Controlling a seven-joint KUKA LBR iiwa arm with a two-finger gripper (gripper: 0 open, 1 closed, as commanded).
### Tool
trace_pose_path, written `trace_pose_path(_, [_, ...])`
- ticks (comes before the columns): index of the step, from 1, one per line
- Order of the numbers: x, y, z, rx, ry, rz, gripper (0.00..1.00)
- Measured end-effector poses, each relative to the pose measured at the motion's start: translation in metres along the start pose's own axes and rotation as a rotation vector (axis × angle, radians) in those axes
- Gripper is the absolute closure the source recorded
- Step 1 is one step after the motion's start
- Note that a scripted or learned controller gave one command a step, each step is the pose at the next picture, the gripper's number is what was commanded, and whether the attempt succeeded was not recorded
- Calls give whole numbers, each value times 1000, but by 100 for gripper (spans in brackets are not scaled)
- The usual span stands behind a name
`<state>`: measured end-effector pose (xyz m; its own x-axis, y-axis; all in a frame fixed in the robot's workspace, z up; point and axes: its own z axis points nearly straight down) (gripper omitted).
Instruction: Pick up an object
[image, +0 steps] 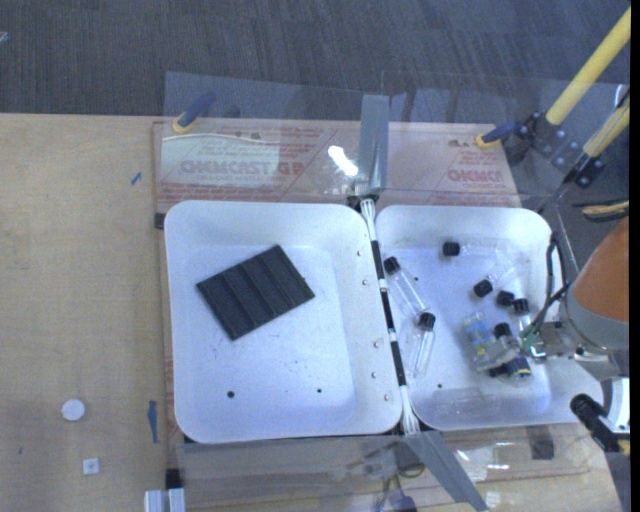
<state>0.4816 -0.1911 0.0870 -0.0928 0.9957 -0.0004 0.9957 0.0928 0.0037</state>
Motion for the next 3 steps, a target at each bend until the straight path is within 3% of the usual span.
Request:
trace_pose_path(1, [-1, 1, -11, -5, -1, 2, 100])
trace_pose_path(2, [49, 4, -128, 2, 0, -55, 100])
trace_pose_path(3, [78, 62, -117, 2, -1, 3, 100])
